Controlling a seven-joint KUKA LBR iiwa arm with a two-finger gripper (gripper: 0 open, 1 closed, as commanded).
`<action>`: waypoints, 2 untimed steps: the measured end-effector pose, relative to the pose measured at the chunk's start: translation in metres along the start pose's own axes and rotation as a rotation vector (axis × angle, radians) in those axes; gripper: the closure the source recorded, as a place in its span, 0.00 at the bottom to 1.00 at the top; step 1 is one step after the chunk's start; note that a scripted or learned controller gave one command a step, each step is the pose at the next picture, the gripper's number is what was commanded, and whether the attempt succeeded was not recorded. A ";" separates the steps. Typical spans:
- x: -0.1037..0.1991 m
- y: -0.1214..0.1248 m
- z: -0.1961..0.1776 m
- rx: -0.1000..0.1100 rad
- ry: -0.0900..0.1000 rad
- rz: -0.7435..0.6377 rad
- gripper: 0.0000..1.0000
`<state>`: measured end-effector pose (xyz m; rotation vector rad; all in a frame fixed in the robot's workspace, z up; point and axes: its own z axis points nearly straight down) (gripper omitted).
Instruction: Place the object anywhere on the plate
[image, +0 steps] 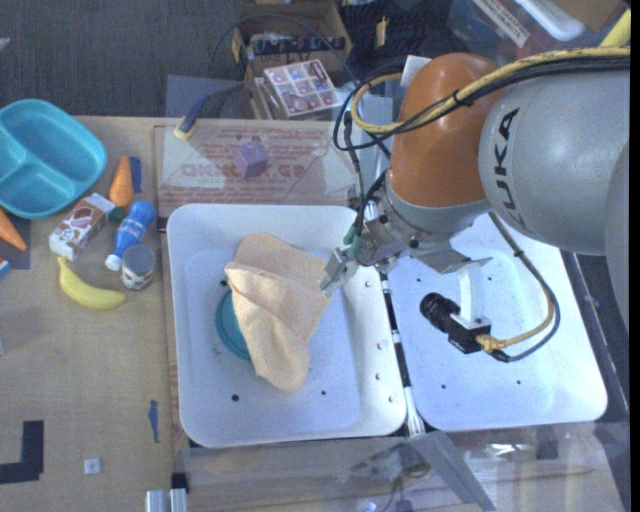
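Cloth, pale yellow and crumpled, lies in the left bin, draped over most of a blue plate so that just the plate's left edge peeks out from under it. At the cloth's right upper corner sits the end effector, its grey tips touching or just beside the fabric's edge; whether they are apart, together or clamped on the cloth cannot be told from this angle. The arm comes in from the right, its orange band bulging above the wrist, with yellow and black cables looping around it and down over the right bin. A small black camera-like unit hangs on a bracket over that right bin. Left of the bins, on the wooden table, stand and lie a banana, a small can, a white-and-blue bottle, a little carton and a carrot, all close together. A blue divided dish rests at the far left corner. Beyond the left bin, a clear lid carries a small purple cube. Farther back, a printed box sits among dark clutter.
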<state>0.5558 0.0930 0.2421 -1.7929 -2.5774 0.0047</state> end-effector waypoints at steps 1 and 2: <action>0.000 0.000 0.000 0.000 0.000 0.000 0.00; 0.000 0.000 0.000 0.000 0.000 0.000 0.00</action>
